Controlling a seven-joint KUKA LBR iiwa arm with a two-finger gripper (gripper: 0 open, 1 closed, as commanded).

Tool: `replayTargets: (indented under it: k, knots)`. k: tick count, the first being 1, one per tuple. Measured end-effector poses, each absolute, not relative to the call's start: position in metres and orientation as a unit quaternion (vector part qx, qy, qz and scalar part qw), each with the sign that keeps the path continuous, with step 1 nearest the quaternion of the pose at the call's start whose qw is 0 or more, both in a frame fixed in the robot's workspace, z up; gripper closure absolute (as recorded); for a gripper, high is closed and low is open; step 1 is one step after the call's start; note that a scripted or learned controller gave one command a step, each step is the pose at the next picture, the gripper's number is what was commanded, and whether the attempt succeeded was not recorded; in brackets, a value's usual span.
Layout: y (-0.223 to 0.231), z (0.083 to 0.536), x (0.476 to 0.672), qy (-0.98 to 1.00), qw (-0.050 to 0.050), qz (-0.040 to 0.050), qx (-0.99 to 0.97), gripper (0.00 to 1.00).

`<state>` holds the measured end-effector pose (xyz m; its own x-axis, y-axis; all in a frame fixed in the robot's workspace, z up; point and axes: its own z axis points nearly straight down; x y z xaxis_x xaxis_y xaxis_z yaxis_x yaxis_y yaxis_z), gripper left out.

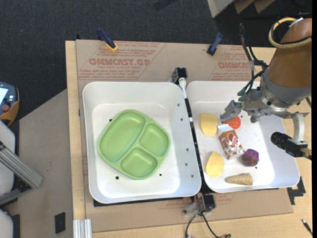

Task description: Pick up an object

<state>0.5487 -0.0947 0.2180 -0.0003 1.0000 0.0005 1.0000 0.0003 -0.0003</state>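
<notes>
The pincer [232, 114] is poised over a red object [235, 123] near the right bin's [282, 180] far edge; its opening cannot be told. A descent seems needed next.

The tabletop [148, 58] is brown board printed in red. Behind the left bin [91, 133] a line reads roughly "CHEMCAST GP" in large outlined capitals, with smaller red lines above and below it too fine to read. Behind the right bin [282, 177] the same large red lettering begins again; its letters show partly, cut off by the arm [292, 63]. In the right bin a red and white packet [230, 143] carries print, but it is too small to read.
</notes>
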Motion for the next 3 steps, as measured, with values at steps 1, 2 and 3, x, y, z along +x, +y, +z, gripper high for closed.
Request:
replayTargets:
  k: [1, 2, 3]
  knots:
    - [-0.117, 0.081, 0.489, -0.705, -0.001, 0.0003, -0.71, 0.0]
    - [-0.116, 0.097, 0.493, -0.706, -0.005, -0.0021, -0.708, 1.0]
    - [-0.032, 0.191, 0.544, -0.711, -0.004, -0.005, -0.703, 1.0]
